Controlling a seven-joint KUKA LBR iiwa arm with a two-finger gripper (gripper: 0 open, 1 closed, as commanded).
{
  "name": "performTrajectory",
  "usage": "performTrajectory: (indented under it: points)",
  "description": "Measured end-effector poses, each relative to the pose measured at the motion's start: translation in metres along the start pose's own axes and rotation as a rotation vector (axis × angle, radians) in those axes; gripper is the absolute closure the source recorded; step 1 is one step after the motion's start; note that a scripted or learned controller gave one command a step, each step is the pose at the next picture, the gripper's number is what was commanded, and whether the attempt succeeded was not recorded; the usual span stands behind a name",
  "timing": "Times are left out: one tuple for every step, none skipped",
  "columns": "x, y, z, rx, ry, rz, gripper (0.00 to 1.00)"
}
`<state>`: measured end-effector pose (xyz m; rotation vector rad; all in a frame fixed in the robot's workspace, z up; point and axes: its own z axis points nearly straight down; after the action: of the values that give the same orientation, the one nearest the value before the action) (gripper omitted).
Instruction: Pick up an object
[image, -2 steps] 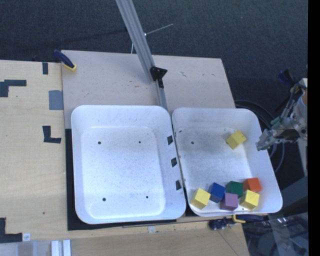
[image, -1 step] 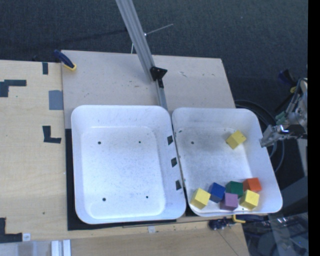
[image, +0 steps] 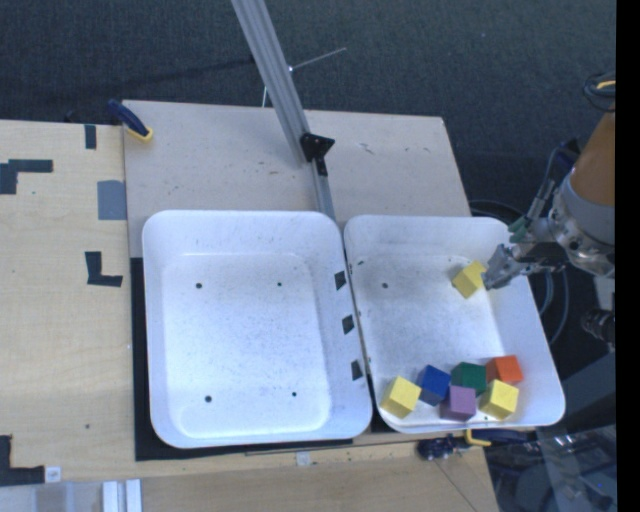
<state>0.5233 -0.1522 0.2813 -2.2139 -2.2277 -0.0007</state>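
Gripper (image: 497, 268) at the right of the frame holds a small yellow cube (image: 467, 280) pinched at its fingertips, above the upper right part of the right bin (image: 400, 240). That cube is tilted, one corner pointing down, its faces plain and matte, and it looks clear of the bin floor. Six more blocks sit clustered along the lower edge of the right bin: a yellow one (image: 402, 396) at the left end, then a blue one (image: 434, 383), a purple one (image: 461, 401), a green one (image: 468, 376), another yellow one (image: 502, 399) and an orange one (image: 506, 368) at the right end. Yellow cubes thus number three, every other colour one. Two white bins lie side by side; the left bin (image: 170, 235) has speckled white walls.
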Motion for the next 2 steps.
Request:
performTrajectory:
  points:
    - [0.058, 0.000, -0.001, 0.001, 0.001, -0.001, 1.00]
    - [0.114, -0.001, 0.020, 0.003, 0.000, -0.001, 1.00]
